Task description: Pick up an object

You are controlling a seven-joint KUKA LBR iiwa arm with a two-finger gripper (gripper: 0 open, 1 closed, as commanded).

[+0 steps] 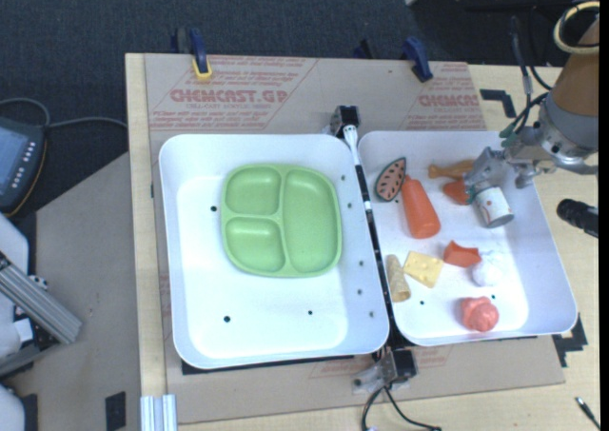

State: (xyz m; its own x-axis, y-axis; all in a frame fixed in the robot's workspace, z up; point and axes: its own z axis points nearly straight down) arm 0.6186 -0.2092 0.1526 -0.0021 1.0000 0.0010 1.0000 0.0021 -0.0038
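My gripper (pixel 488 180) hangs low over the back part of the right bin (pixel 542 258), its grey body reaching in from the right. Just below it lies a small grey-white cylinder (pixel 493 207), close to or touching the gripper. To its left sit a red-orange piece (pixel 455 192) and a thin orange piece (pixel 445 171). Further left lie an orange carrot-like cylinder (pixel 420 208) and a watermelon slice (pixel 390 179). Nothing can be seen held.
Nearer the front of the right bin lie a red wedge (pixel 461 254), a white lump (pixel 486 273), a yellow cheese wedge (pixel 423 268), a tan cork-like piece (pixel 395 279) and a red berry-like toy (pixel 478 313). The left bin (pixel 190 258) bears a green divided plate (pixel 283 220).
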